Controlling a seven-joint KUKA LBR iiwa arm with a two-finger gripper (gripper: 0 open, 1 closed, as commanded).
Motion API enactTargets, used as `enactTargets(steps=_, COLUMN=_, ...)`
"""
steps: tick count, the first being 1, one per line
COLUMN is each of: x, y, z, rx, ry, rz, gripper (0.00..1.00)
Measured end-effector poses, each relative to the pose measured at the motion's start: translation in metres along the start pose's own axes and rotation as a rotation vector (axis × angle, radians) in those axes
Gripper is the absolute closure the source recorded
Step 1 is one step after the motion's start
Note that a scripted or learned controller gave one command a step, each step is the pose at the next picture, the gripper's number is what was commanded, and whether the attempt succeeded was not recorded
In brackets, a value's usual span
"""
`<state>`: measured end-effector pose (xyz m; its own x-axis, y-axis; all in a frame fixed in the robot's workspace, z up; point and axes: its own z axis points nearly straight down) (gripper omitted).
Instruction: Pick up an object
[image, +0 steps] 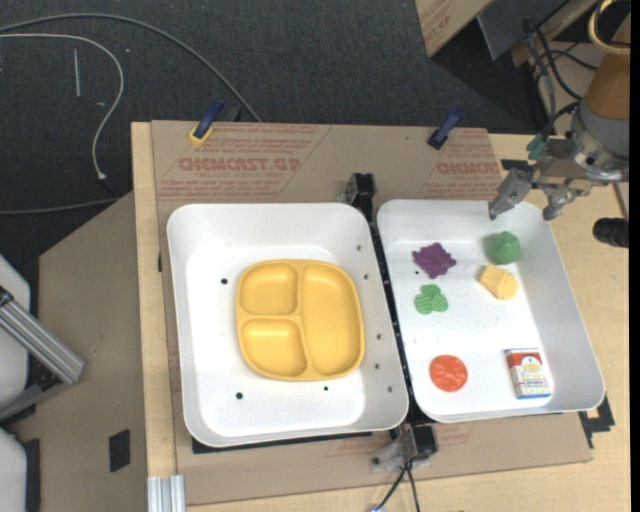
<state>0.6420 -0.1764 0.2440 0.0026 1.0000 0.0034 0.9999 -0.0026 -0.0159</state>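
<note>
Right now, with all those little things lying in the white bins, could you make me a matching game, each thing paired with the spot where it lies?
Things:
1. yellow divided plate
2. small box
3. round green piece
4. purple piece

Places:
A. right bin, near right corner
B. right bin, far side, closest to the hand
C. left bin, in the middle
D. right bin, far side, nearer the left bin

Pairs: 1-C, 2-A, 3-B, 4-D
</note>
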Motion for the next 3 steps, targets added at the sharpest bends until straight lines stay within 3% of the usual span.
enactTargets(steps=1, x=0.001, y=0.002, z=-0.009, rx=-0.014, ry=-0.003, rz=-0.003, gripper=0.0)
enactTargets(steps=3, x=-0.008, y=0.002, z=0.079, rx=-0.01, ry=-0.002, rz=-0.003, gripper=0.0)
